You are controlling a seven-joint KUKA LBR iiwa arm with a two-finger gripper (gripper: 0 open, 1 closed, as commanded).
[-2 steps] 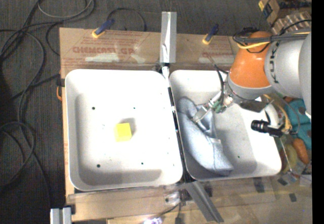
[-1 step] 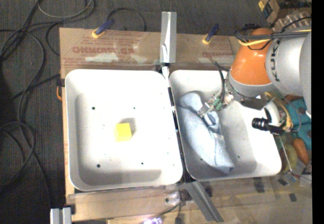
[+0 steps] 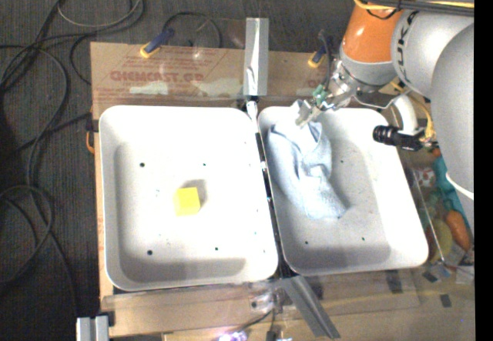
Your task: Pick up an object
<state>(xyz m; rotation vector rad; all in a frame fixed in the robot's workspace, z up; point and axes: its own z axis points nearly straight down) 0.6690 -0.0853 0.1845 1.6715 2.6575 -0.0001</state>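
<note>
Jaws: the two-finger metal jaws (image 3: 314,105) sit over the upper left corner of the right bin, at the top end of the cloth; how far they stand apart cannot be told from this view, nor whether any fabric lies between them.
Contact: the tips appear to meet the raised top edge of the cloth, but a firm hold is not visible.
Cloth: a pale blue, crumpled fabric cloth (image 3: 312,174) lies in the left half of the right bin, running from the upper left corner near the jaws down toward the bin's middle, with folds and a ridge along its length.
Arm: the grey arm with the orange band (image 3: 377,20) reaches in from the right, above the top right of the right bin, its wrist slanting down toward the jaws.
Right bin: the shallow white plastic right bin (image 3: 385,232) holds the cloth; its right and lower floor is bare.
Left bin: the shallow white plastic left bin (image 3: 131,201) sits just beside the right bin, their inner rims touching.
Block: a small yellow cube-shaped block (image 3: 188,200) rests on the floor of the left bin, a little below its centre, well apart from the jaws.
Table: the brown cardboard-covered table (image 3: 166,74) shows behind both bins.
Floor: black cables (image 3: 46,101) loop on the dark floor at left.
</note>
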